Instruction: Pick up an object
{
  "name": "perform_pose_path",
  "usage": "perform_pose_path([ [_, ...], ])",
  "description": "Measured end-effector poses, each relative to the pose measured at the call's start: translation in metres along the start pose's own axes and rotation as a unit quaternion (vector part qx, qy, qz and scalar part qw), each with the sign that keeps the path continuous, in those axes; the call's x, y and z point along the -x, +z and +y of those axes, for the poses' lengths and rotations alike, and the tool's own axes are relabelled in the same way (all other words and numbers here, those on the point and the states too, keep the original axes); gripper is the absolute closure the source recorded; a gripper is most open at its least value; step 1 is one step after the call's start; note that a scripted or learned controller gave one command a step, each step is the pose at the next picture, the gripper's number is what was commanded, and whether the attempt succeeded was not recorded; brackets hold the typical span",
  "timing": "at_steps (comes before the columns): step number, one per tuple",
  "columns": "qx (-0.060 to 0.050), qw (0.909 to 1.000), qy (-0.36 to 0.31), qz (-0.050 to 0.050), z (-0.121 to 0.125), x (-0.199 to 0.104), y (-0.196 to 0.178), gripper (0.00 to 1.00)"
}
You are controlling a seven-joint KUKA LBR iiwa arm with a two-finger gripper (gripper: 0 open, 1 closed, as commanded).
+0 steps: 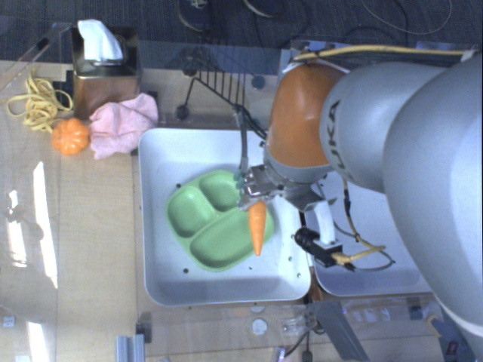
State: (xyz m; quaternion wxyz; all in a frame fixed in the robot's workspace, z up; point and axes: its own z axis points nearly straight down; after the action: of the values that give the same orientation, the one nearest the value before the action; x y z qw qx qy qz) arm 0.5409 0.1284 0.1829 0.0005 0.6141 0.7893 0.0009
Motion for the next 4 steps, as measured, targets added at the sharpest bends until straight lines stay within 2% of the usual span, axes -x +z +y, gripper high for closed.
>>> perform_pose_path([
  [1, -0.001, 0.9885, 0.151, 0.000, 0.012, -0.017, -0.008, 1.00],
  [2, 0.000, 0.9814, 0.192, 0.000, -0.027, -0.038, -0.068, 1.00],
  [3, 0.001, 0.9970, 0.078, 0.000, -0.034, -0.064, -0.111, 1.00],
  [4, 0.001, 0.9970, 0.078, 0.000, -0.035, -0.064, -0.111, 0.00],
])
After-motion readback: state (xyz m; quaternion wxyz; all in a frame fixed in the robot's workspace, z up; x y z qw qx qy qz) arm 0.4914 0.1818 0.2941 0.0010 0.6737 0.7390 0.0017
